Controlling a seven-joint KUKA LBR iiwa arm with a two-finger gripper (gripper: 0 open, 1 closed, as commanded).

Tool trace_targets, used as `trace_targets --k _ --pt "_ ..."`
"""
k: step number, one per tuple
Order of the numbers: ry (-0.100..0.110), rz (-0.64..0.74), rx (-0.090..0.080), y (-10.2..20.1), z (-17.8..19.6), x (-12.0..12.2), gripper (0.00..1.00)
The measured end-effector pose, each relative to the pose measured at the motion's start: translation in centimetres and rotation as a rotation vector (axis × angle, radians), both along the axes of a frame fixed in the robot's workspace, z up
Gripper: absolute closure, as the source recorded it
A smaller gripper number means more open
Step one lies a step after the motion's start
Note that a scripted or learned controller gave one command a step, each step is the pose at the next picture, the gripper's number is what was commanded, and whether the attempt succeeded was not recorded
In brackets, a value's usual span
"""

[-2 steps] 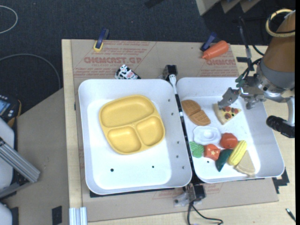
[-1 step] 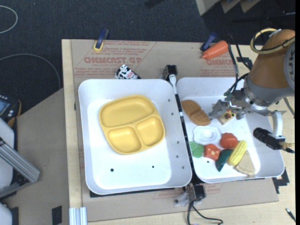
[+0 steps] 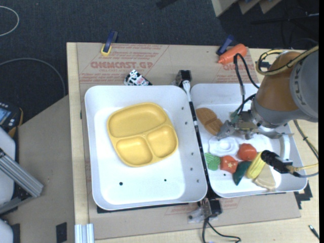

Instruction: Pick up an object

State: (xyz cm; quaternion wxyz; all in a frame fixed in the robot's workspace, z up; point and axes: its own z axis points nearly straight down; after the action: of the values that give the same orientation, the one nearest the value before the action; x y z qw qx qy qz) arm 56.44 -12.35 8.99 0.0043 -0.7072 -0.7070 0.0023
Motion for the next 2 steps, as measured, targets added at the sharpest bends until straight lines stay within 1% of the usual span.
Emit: trace_targets --k 1,2 --pt "-0.007 -0.001 -0.001 0.0 -0.4 0.0 0.0" --pt "-0.013 -0.001 -0.001 0.1 0.8 0.2 1.0"
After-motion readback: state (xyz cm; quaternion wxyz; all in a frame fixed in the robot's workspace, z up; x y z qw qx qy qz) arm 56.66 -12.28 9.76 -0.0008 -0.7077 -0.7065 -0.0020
